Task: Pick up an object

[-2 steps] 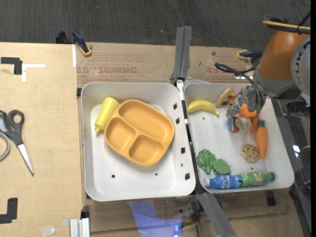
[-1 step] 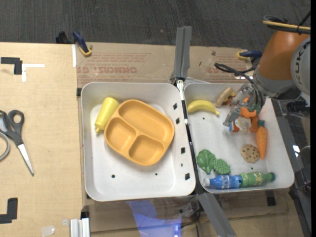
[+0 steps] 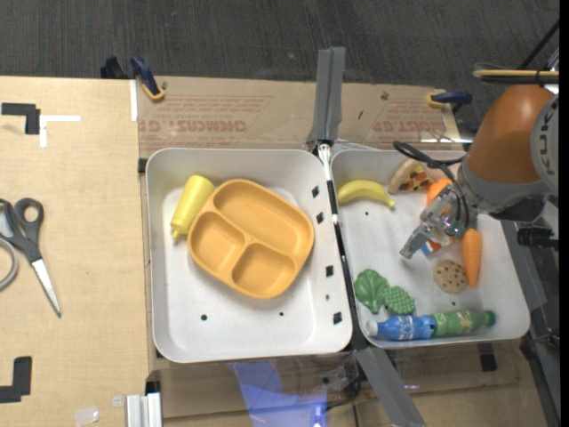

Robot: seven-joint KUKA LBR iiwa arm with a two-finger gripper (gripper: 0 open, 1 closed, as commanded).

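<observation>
Two white bins [image 3: 178, 327] sit mid-frame. At right, the gripper [image 3: 425, 238] hovers beside a carrot [image 3: 471, 254]. Whether it grips anything, I cannot tell.

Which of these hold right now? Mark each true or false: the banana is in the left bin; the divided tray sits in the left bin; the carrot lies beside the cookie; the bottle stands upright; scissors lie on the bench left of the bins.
1. The banana is in the left bin. False: it lies in the right bin, near its upper left corner.
2. The orange divided tray sits in the left bin. True.
3. The carrot lies beside the cookie. True.
4. The bottle stands upright. False: it lies on its side along the right bin's near edge.
5. Scissors lie on the bench left of the bins. True.
</observation>
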